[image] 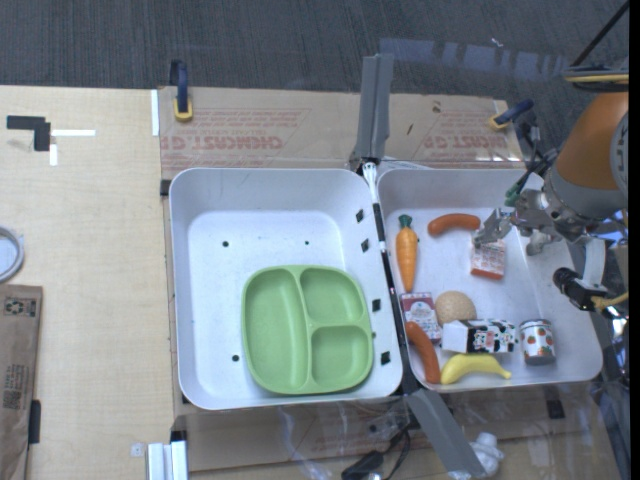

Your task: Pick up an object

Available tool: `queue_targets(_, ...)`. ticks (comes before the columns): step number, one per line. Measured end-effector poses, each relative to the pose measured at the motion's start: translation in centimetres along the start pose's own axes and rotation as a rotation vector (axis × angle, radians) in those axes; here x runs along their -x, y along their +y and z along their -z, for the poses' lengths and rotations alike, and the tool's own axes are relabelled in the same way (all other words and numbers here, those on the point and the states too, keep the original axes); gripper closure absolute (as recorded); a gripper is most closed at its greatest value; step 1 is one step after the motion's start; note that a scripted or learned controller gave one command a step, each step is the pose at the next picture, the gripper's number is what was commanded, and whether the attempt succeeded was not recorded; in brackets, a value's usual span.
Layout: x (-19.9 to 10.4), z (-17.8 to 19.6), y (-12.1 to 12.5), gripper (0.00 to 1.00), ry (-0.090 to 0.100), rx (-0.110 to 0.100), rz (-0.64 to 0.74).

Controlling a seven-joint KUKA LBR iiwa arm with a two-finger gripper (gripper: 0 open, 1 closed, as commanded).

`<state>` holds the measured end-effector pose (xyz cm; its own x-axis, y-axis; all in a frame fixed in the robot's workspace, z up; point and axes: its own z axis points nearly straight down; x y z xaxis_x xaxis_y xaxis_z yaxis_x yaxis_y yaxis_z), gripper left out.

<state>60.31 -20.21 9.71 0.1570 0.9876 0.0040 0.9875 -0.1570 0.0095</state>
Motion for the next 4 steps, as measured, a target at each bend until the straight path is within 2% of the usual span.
queue_targets(1, 0.1, 1.1, 0.2, 1.00, -0.004, 0.005, 0.002)
queue_targets(2, 0.1, 1.1, 0.1, 0.00, -0.004, 0.005, 0.002)
queue_targets(3, 0.0, -0.4, -0.7, 0.00, -0.001, -0.009, 0.048)
queue_targets(4, 0.2, 0.5, -0.7, 1.00, -0.004, -0.009, 0.046)
